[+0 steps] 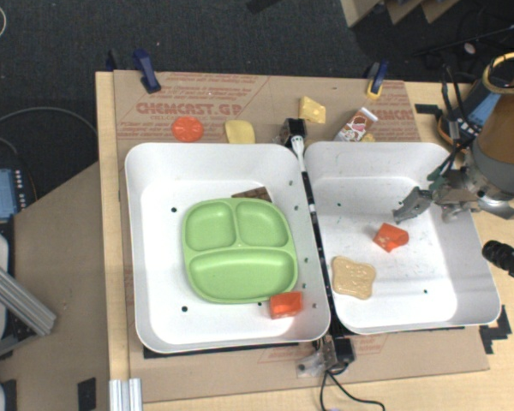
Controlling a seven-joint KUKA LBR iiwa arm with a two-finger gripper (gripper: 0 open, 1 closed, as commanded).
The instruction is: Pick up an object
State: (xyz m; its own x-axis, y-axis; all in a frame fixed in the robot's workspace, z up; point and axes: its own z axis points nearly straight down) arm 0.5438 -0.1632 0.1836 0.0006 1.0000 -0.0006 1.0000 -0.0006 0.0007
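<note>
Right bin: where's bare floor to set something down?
In the right bin, free floor lies at the back between the rear wall and the orange block, and front right, right of the tan toast piece. It is crowded mid-bin, where the gripper hangs just above the block.

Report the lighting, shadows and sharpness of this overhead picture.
Camera view: even, soft light; the white bins look bright without harsh glare. The green divided plate casts a faint shadow, and the red block a small one. The bin contents are sharp, while the gripper and arm look slightly soft. The dark floor beyond the bench shows little detail.
</note>
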